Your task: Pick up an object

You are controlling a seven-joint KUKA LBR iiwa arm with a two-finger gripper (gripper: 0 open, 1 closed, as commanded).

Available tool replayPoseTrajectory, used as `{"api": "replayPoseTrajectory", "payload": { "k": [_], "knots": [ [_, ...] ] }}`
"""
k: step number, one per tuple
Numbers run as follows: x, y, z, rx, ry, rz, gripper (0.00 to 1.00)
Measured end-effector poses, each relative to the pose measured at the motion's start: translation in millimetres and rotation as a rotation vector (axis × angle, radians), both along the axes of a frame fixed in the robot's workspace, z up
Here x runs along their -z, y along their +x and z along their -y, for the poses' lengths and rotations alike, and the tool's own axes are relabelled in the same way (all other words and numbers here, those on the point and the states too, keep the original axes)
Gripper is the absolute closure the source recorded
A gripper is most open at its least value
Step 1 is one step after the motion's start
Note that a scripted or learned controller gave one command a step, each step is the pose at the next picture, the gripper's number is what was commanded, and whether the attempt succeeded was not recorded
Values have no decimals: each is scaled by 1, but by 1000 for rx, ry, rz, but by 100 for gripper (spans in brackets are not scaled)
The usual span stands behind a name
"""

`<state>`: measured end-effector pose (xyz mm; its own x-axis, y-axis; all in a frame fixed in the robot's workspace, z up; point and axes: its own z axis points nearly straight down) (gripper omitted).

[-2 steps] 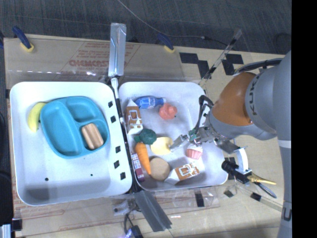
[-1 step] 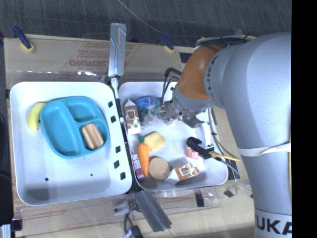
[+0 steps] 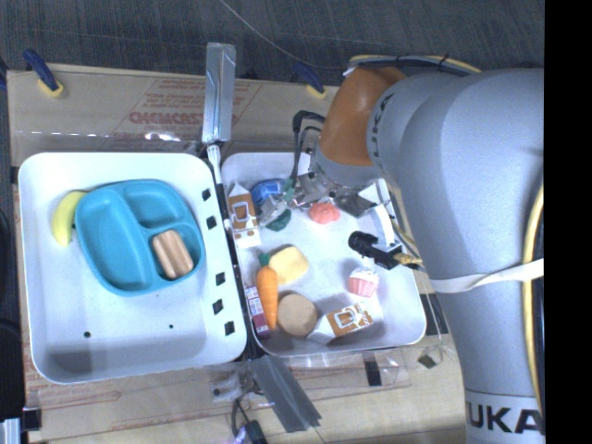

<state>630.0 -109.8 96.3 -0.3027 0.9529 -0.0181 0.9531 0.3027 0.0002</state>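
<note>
arm (image 3: pixel 444 155) over right bin (image 3: pixel 407 314), toys

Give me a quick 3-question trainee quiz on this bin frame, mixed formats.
1. True or false: the carrot lies in the same bin as the blue tray.
2. What sits half under the blue tray's far-left edge? A) banana B) cupcake C) milk carton
3. Fill in: the bread roll rests inside the ____.

Key: 1 false, it lies in the right bin. 2 A, the banana. 3 blue tray.
</note>
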Motion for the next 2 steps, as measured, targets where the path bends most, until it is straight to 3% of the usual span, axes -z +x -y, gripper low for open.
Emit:
{"api": "replayPoseTrajectory", "payload": {
  "k": [1,2],
  "knots": [
    [-10,1,-5,-8,7,1,100],
    [-100,29,-83,-71,19,0,100]
  ]
}}
